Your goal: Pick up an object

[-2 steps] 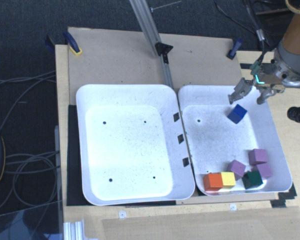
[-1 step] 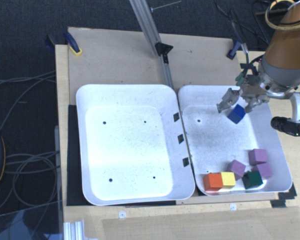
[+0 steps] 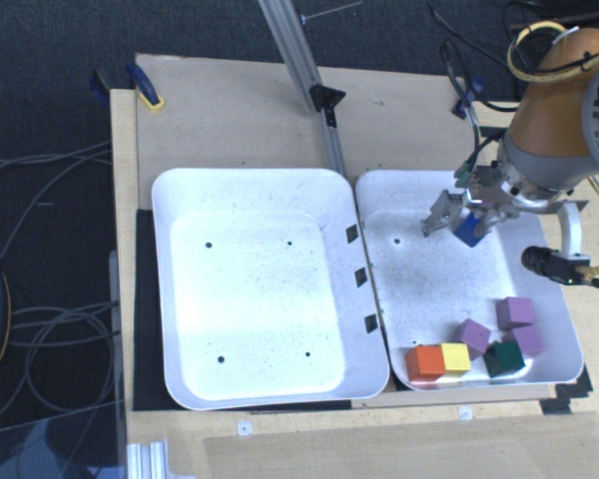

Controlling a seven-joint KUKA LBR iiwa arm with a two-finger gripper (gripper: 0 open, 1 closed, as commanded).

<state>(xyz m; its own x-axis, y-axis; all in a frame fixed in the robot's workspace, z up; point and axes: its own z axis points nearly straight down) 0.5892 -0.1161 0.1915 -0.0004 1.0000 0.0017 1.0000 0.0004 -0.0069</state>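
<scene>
1. At left, a white bin (image 3: 255, 287) sits on the tabletop (image 3: 230, 118).
2. At right, a second white bin (image 3: 419, 297) has blocks clustered in its near corner: orange (image 3: 426, 361), yellow (image 3: 455, 357), green (image 3: 502, 358) and three purple ones (image 3: 517, 312).
3. Above that bin's far end, the tool (image 3: 459, 218) appears clamped on a blue block (image 3: 469, 232), raised from the floor.
4. The pick looks underway; the next move likely calls for a steady lift.
</scene>
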